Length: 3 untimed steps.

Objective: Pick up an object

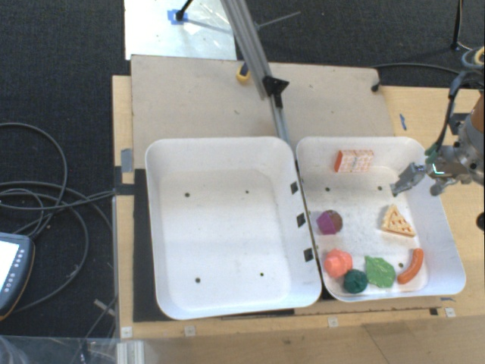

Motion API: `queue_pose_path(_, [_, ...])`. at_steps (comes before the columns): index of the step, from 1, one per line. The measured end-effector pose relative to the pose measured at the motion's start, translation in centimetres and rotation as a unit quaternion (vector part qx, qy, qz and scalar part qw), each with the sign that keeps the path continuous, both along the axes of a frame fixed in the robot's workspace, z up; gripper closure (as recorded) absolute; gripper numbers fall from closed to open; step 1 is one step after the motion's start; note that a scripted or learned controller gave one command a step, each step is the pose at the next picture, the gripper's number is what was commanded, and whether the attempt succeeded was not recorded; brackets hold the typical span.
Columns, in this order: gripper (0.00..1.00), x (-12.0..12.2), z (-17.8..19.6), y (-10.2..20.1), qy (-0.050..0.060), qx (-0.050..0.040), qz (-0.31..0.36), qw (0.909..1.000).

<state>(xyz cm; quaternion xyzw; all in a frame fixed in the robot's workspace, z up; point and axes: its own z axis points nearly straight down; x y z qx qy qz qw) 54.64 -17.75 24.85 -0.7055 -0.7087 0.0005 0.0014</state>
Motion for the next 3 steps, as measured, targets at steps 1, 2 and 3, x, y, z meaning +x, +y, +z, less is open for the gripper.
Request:
queue_pose_path(1, [0.00, 0.1, 0.2, 0.0, -0.002, -0.0005, 0.000, 1.0000])
queue_pose_path(2, [0.00, 0.4, -5.9, 0.5, 0.000, 0.0000, -0.001, 1.0000])
queue_pose_path(3, [0.00, 1.0, -10.4, 0.0, 0.000, -0.0004, -0.002, 1.0000])
